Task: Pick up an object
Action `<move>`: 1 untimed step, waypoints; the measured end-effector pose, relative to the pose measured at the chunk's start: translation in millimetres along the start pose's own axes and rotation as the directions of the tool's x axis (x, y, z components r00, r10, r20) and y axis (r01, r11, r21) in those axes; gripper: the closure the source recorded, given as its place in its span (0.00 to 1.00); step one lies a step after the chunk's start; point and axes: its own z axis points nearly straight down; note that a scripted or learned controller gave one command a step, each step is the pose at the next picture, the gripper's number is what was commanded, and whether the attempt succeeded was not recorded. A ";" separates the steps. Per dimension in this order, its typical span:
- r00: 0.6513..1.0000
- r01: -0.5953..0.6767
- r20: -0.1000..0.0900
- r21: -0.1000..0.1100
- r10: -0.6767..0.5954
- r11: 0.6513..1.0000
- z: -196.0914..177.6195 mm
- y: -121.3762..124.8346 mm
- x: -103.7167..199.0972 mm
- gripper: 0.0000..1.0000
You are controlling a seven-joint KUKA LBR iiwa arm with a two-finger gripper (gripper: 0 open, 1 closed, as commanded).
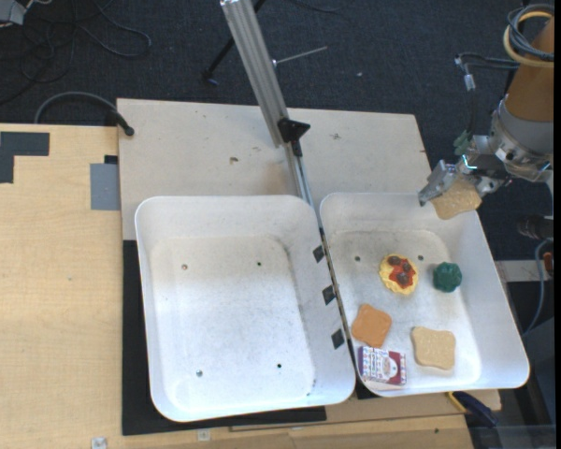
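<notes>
Claw (453,187) upper right, over right bin (486,251) rim, gripping tan bread slice (457,201). Red packet (381,365) lower centre, print unreadable.

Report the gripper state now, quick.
Gripper: raised over the far right corner of the right bin, shut on a tan bread slice held between its fingers.

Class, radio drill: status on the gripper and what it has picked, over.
Gripper above right bin's far edge, fingers shut on tan bread slice. Slice lifted clear. Nothing in the way.
</notes>
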 end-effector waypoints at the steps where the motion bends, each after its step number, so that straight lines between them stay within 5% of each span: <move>1: 1.000 0.004 0.002 -0.004 -0.004 1.000 -3.1 0.8 0.4 0.00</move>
